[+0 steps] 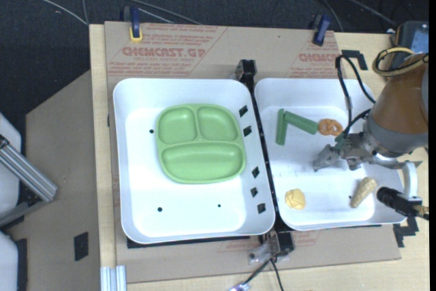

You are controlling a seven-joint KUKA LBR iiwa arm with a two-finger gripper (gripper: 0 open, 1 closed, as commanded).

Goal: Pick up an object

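The robot's hand (325,159), fingers spread and empty, hangs mid right bin (310,215) between scattered toys and could close on bare floor.

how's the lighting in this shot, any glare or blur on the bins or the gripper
Camera view: lighting is even and bright, and the white bins look nearly washed out, with soft shadows along their walls. The green divided plate is sharp, with a mild sheen. The gripper is dark and slightly soft, so its detail is hard to read. The small yellow item casts only a faint shadow.
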